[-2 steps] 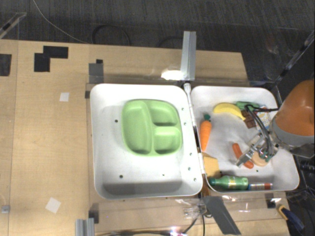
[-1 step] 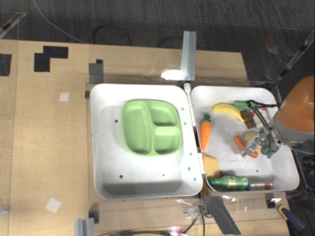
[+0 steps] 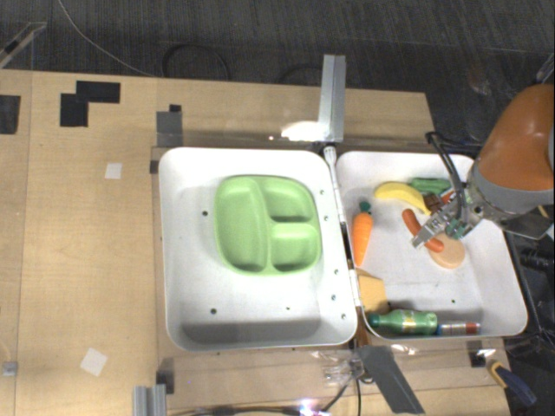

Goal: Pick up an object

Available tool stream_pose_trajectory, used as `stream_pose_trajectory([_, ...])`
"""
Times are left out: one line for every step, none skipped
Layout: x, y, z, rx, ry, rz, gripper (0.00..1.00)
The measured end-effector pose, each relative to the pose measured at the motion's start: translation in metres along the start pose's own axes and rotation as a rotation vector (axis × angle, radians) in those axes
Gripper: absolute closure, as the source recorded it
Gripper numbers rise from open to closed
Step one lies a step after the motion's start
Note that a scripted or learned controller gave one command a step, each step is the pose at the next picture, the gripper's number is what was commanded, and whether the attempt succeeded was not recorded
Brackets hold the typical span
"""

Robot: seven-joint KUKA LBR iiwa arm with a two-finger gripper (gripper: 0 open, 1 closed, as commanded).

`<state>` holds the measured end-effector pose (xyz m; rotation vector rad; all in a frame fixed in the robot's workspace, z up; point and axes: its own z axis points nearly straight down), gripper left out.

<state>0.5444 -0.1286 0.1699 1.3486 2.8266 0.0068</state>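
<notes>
Even, bright overhead light; white bins (image 3: 260, 332) near clipping. Hard glare spot on the table (image 3: 302, 132) at the bins' top edge, another by the bottom edge. Soft shadow under the green tray (image 3: 265, 224). Overall soft, low-res; arm (image 3: 520, 154) at right blurred.

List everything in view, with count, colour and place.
bins: 2, white, side by side on the bench; left bin, right bin
divided plate: 1, light green, in the left bin
banana: 1, yellow, back of the right bin
carrot: 1, orange, right bin beside the divider
sausage: 1, red, right bin centre
round disc: 1, tan, under the gripper
bottle: 1, green, right bin's front edge
arm: 1, grey with orange band, from the right
gripper: 1, over the right bin
</notes>
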Motion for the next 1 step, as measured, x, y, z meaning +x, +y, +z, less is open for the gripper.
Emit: stream_pose_trajectory([0.0382,0.0668,-0.0696,0.0,0.002,0.157,1.0])
